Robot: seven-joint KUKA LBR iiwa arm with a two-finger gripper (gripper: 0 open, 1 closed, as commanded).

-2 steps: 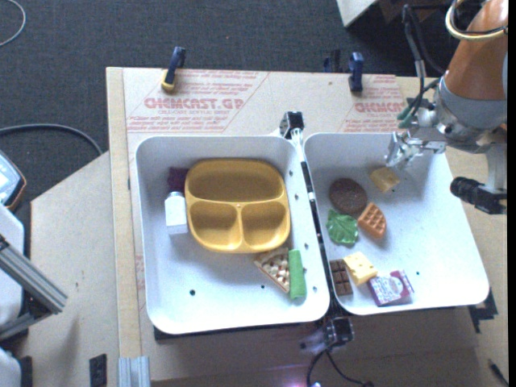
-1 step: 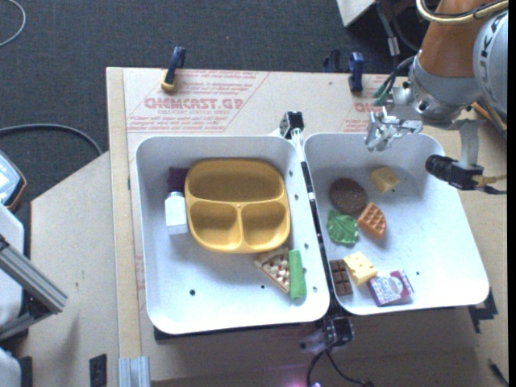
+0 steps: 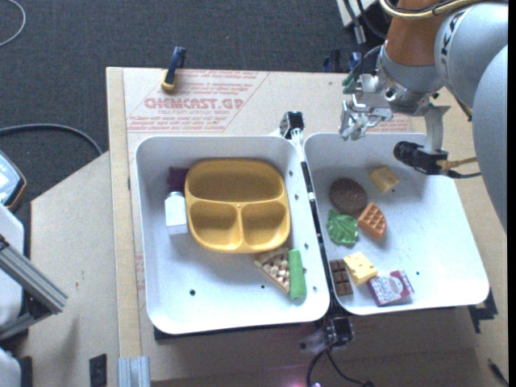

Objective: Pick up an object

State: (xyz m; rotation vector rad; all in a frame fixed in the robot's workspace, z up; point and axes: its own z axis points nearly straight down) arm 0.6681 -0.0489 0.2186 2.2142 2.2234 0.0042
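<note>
In the camera view, the gripper (image 3: 355, 129) hangs over the far edge of the right bin (image 3: 451, 240), near its far-left corner. Its two fingers point down and look slightly apart, with nothing between them.

The task names no particular object, so the nearest pieces matter most. The brown round cookie (image 3: 347, 193) lies closest, nearer the camera from the gripper and almost straight below it in the picture. The pale yellow wedge (image 3: 384, 179) sits just to the right of the cookie, also nearer the camera than the gripper. Beyond these, toward the near rim, lie the waffle piece (image 3: 372, 220), the green leaf (image 3: 342, 228), a cheese block (image 3: 359, 266), a chocolate bar (image 3: 340, 277) and a red packet (image 3: 392, 288).

The left bin (image 3: 153, 240) holds a yellow divided tray (image 3: 237, 204), a white bottle (image 3: 176, 214), a pizza slice (image 3: 276, 270) and a green stick (image 3: 297, 274), all well apart from the gripper.

My judgement: the coming move is a short travel toward the camera and down onto the cookie, which is round and so sets no grasp axis.
</note>
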